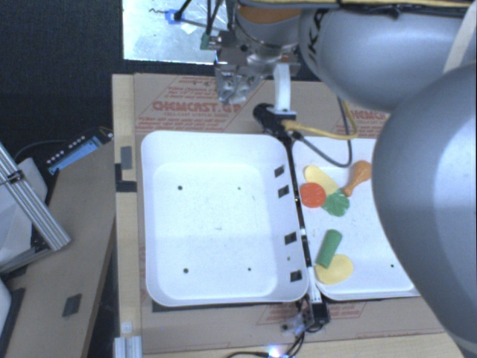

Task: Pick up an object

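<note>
Hovering at upper centre above the bins' far edge, the metal two-finger gripper is seen open and empty, so a descent toward the green cylindrical toy block, lower right, is judged needed.

Two white bins; two yellow pieces, two green, one red, one tan.

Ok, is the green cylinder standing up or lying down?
Lying down: the green cylinder rests lengthwise on the right bin's floor, one end against a yellow piece.
</note>
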### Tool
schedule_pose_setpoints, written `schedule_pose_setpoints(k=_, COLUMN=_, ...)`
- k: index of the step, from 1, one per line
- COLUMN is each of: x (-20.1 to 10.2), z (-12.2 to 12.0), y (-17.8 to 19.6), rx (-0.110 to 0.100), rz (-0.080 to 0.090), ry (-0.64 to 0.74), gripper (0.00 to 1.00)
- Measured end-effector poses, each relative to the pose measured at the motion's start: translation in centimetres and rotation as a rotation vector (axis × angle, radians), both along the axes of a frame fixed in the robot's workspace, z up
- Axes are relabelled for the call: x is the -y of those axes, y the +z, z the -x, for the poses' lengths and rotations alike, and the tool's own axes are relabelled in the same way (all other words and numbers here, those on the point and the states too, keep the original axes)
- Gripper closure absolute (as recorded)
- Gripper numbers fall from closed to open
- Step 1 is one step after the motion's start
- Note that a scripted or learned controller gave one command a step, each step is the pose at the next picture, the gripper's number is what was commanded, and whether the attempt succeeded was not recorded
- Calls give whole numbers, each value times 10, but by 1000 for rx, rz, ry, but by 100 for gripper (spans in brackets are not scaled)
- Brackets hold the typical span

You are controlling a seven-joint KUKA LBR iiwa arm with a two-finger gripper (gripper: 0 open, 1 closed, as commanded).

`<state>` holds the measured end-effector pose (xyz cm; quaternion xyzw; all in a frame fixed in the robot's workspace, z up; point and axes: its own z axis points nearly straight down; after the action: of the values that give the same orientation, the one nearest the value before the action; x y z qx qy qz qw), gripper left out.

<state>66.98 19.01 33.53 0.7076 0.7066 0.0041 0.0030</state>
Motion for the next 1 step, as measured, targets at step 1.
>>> schedule_pose_setpoints(k=1, x=36, z=7, y=169, rx=12, rz=-2, ry=1, gripper=100)
